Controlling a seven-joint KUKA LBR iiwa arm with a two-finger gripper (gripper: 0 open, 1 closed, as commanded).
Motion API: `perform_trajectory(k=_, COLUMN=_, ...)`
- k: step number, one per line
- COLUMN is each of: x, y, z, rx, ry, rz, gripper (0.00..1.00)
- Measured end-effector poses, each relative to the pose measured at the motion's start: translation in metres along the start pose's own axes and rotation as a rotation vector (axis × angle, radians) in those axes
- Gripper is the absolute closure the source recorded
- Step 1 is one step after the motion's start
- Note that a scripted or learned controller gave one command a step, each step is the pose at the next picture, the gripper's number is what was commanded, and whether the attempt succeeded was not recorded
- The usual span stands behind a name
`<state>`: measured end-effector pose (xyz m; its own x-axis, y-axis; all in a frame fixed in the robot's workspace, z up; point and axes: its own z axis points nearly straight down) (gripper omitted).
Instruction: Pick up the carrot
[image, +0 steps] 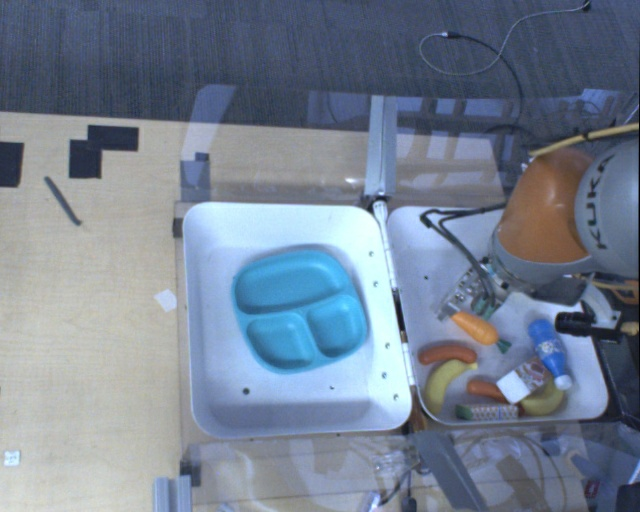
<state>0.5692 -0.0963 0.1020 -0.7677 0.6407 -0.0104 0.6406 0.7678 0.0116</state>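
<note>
Now the carrot (475, 327) lies in the right bin (420, 300), about in its middle; it is a short orange cone, smooth, with a small green end pointing to the right and near side. Just beside its left far end is the gripper (468, 297), metallic and shiny, tilted down toward the bin floor. I cannot tell if the gripper touches the carrot, and I cannot tell its state.

Near the carrot, on the near side, lie a red sausage (447, 352), a yellow banana (447, 381), and a blue bottle (551, 352) with a white cap to the right. A second banana (543, 400) lies at the near right corner.

The arm (560, 215) comes in from the right, grey, with a round orange band above the wrist.

The left bin (200, 300) is white plastic with rounded corners and holds a blue tray (298, 308) with three compartments. Both bins stand on a pale wooden bench (90, 330), and beyond it there is dark grey carpet (250, 45).
</note>
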Motion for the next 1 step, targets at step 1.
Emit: perform_trajectory(k=1, x=-0.0064, y=0.0647, z=-0.0872, rx=0.008, ry=0.006, rz=0.034, gripper=1.00)
